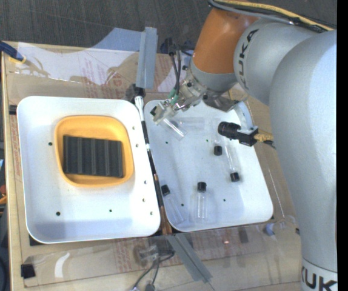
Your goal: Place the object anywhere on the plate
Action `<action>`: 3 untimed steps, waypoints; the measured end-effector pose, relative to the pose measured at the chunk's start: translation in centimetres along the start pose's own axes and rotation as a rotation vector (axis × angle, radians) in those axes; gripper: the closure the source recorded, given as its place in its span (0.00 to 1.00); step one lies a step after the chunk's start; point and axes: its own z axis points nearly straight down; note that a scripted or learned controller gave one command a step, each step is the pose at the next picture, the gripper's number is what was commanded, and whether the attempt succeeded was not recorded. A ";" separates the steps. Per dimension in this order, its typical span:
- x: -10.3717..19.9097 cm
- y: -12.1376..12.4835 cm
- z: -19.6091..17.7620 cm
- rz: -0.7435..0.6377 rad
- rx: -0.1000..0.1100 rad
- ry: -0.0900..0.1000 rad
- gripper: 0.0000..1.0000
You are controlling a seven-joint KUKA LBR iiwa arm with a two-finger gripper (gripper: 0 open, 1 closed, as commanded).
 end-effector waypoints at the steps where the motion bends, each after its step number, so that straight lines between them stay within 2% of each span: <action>1: 2.2 2.1 -0.8 -0.266 -0.003 -0.003 1.00; 2: 5.0 -0.4 1.0 -0.399 0.000 0.000 1.00; 3: 5.0 -0.4 1.0 -0.400 0.000 -0.001 0.00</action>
